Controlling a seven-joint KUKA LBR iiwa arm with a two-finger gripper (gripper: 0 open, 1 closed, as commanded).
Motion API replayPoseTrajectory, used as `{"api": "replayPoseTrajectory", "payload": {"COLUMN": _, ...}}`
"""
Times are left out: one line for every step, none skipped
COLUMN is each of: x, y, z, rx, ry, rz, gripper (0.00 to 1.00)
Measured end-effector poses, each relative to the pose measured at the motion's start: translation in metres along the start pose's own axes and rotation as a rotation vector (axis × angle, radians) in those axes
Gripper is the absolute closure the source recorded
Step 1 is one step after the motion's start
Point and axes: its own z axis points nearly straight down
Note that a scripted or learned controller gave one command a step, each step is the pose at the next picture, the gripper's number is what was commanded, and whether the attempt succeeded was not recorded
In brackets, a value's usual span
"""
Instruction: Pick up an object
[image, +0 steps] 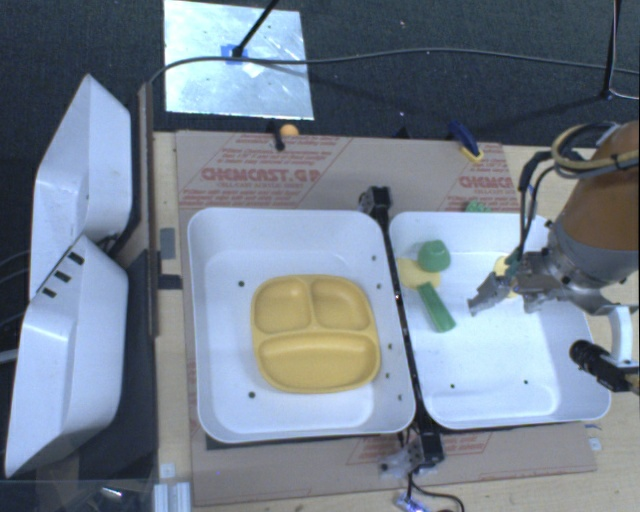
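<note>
In the right bin (520, 400) lie a green round-headed piece (433, 256), a green stick-shaped piece (436, 307) and a yellow piece (412, 272), all close together near the bin's left wall. My gripper (487, 298) hovers just to their right, over the bin's middle, with its dark fingers pointing left toward the green stick. Nothing shows between the fingers. A small yellow and green bit (503, 266) sits by the wrist.
The left bin (220, 390) holds a yellow divided plate (315, 333). A black divider clamp (378, 200) sits between the bins. The arm's orange band (605, 210) fills the right side. White housings stand at the far left.
</note>
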Motion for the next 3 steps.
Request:
{"api": "replayPoseTrajectory", "payload": {"x": 0.0, "y": 0.001, "z": -0.003, "rx": -0.007, "ry": -0.001, "rz": -0.001, "gripper": 0.0}}
{"api": "replayPoseTrajectory", "payload": {"x": 0.004, "y": 0.007, "z": 0.056, "rx": -0.002, "ry": 0.0, "rz": -0.001, "gripper": 0.0}}
{"api": "replayPoseTrajectory", "payload": {"x": 0.003, "y": 0.001, "z": 0.118, "rx": -0.001, "ry": 0.0, "rz": 0.0, "gripper": 0.0}}
